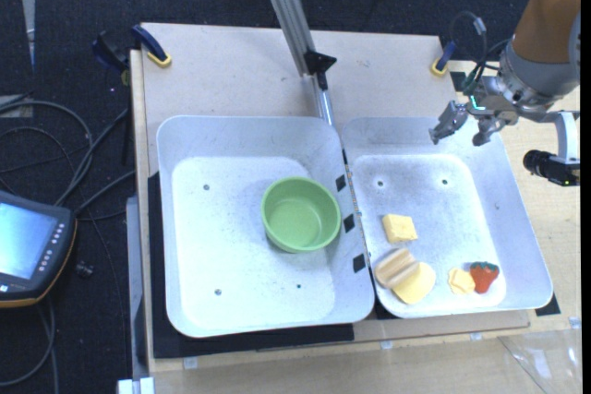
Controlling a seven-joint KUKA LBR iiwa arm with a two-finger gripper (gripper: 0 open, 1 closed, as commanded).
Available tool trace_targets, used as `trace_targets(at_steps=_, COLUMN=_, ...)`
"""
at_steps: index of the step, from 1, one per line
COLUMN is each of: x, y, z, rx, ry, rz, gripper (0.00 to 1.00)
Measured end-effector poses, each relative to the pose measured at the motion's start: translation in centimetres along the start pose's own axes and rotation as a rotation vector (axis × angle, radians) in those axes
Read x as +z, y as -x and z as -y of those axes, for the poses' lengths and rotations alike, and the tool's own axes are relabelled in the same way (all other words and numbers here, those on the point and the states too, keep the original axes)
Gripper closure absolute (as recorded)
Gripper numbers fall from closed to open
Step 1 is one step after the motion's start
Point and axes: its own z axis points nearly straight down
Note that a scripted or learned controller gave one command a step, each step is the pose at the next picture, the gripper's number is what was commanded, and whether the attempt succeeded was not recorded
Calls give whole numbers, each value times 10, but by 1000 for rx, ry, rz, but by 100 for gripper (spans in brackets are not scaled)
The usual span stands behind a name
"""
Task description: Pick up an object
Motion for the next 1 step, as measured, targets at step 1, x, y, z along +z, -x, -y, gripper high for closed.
trace_targets(at_steps=1, x=0, y=0, z=0, rx=0, ry=0, rz=0, gripper=0)
